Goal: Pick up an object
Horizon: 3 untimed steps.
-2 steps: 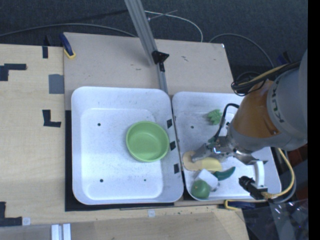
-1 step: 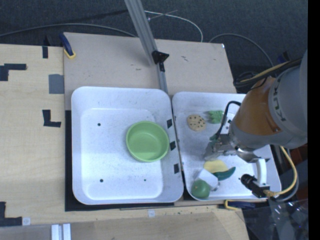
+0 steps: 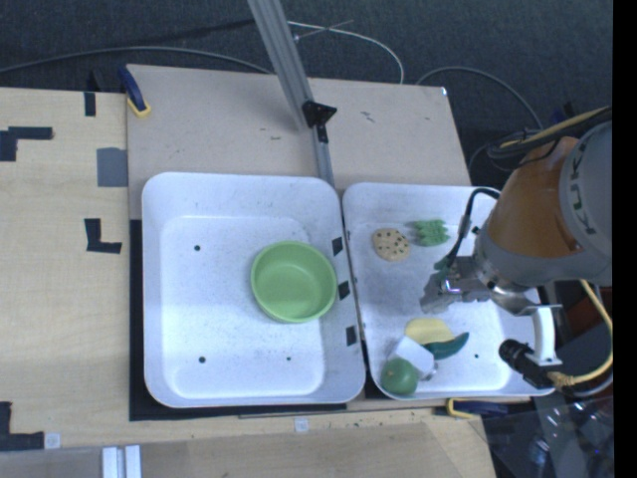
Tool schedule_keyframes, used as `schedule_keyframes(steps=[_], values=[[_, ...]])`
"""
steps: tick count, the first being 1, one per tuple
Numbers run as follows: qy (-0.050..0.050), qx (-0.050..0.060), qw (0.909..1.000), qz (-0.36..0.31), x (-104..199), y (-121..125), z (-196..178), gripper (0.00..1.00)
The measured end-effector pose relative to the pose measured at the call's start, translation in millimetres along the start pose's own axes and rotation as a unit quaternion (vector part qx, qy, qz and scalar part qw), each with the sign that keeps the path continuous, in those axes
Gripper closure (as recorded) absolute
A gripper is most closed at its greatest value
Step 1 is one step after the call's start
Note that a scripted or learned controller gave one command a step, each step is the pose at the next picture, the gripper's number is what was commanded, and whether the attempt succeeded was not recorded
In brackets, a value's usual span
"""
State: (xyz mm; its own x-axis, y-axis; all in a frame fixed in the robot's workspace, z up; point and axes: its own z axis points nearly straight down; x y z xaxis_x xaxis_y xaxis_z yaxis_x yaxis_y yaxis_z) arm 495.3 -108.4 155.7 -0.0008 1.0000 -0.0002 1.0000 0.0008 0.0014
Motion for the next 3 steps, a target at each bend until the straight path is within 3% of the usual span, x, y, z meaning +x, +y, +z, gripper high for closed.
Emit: schedule_keyframes(steps=[1,2,3], values=[[0.0,-0.001,1.0,-0.001,0.8,8.5,-45.0,1.0],[0.0,0.001,1.0,0.0,1.1,8.6,-63.4,1.0],[0.001,0.002,1.0,-0.003,53.1,31.7,-54.3,1.0]])
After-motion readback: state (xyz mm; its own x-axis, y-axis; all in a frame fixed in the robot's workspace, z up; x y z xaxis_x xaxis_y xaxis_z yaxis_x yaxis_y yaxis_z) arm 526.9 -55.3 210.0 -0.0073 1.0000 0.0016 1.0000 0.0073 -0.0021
